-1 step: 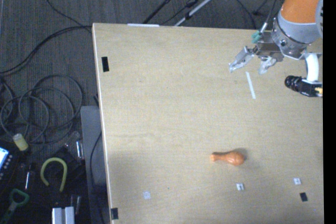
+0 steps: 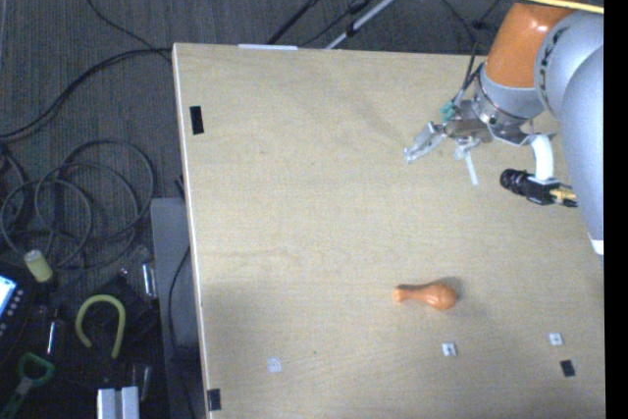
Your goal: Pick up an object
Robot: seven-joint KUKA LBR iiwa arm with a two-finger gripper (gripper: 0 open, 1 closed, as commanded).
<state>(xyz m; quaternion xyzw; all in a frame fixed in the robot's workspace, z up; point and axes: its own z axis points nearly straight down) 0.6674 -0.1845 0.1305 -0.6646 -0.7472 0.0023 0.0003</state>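
Fingers of our gripper (image 2: 444, 146) look spread apart with nothing between them. We hang above the bench top (image 2: 294, 211), near its far right side, because we have not gone down for anything yet. Our thing to grab, the little orange pear-shaped toy (image 2: 428, 294), lies flat by itself, well apart from us, closer to the near edge. We see lots of bare room around it, so we think reaching it is easy.
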